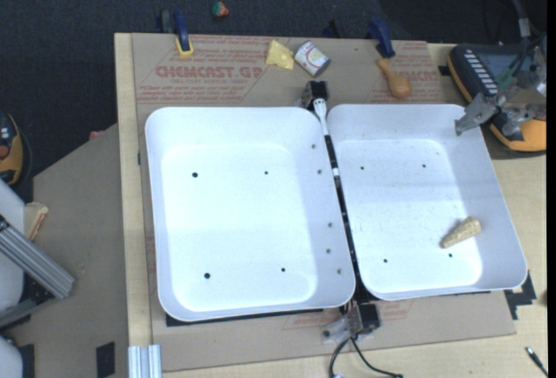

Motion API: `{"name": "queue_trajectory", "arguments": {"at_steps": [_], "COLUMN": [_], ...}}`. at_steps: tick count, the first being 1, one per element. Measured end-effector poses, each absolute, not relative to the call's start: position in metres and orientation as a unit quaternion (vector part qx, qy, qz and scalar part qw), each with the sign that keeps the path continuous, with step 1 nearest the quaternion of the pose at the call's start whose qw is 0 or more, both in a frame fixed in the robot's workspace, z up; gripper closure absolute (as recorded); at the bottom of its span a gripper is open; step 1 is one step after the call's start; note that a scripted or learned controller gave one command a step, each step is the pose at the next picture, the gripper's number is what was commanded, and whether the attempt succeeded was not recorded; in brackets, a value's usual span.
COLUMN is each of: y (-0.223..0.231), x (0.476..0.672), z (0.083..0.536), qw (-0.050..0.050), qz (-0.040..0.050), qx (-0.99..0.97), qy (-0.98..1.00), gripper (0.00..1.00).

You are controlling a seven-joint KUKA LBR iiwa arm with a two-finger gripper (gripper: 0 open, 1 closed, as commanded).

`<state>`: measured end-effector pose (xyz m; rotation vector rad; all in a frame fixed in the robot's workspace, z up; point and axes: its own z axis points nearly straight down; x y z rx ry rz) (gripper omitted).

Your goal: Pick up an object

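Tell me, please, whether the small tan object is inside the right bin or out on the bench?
Inside. The tan object lies flat on the floor of the right bin, near its lower right corner, within the rim.

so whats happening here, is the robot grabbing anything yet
Not yet. The claw sits at the far right corner of the right bin, with nothing visibly held. The one thing in the bins is a small tan corn-cob-like piece lying near the right bin's front right. The left bin holds no objects. A yellow wedge, a small box and a tan pear-shaped piece lie on the board behind the bins.
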<state>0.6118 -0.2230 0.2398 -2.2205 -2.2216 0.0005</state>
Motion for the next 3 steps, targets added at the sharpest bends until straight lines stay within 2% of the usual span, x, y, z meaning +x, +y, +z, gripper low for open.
{"name": "queue_trajectory", "arguments": {"at_steps": [1,2,3], "y": [-0.223,-0.225,-0.224], "x": [0.612,0.560,0.540], "z": [0.251,0.338,0.400], "qw": [-0.002,-0.004,-0.005], "qz": [-0.0005,-0.0012,-0.0017], "qx": [-0.707,-0.708,-0.707], "qy": [-0.708,-0.706,-0.707], "gripper": [1.00,1.00,1.00]}}
